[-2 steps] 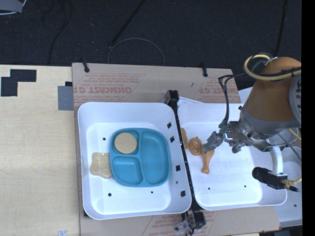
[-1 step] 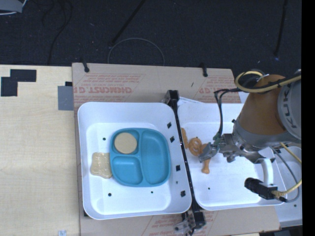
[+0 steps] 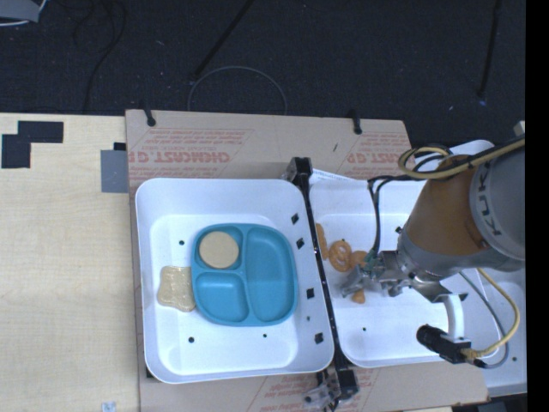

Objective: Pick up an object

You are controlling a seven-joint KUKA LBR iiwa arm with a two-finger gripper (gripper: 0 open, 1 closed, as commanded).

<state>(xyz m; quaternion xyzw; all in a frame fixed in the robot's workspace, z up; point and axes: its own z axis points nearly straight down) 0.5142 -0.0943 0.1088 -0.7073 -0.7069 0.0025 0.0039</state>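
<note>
Two white bins (image 3: 163, 230), fingers (image 3: 364, 281) low in the right one near orange pieces (image 3: 340, 254), their state unclear.

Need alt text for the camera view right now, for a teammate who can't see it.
The arm reaches from the right into the right bin, its gripper low beside small orange pieces near the divider. The left bin holds a blue tray with a round tan piece in one compartment, and a pale piece beside the tray.
</note>
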